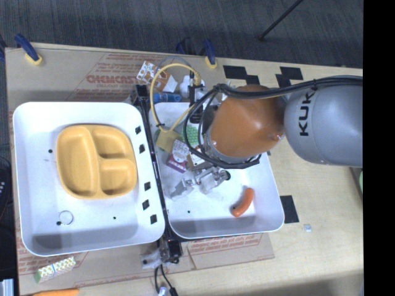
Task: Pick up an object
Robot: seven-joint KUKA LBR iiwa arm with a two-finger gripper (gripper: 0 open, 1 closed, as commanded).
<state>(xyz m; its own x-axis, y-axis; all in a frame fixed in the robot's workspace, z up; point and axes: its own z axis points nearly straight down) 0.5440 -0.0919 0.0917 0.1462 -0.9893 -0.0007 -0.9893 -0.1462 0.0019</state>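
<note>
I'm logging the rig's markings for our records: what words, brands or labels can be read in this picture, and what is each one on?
"KU": large black letters on the grey arm, cut off by the orange band beside them.
"CHEMCAS...": red print on the cardboard sheet under the bins; the smaller line below it is too blurred to read.
Red print on the cardboard strip below the right bin: too blurred to read.
Small packets in the right bin: print too small to read.
</note>
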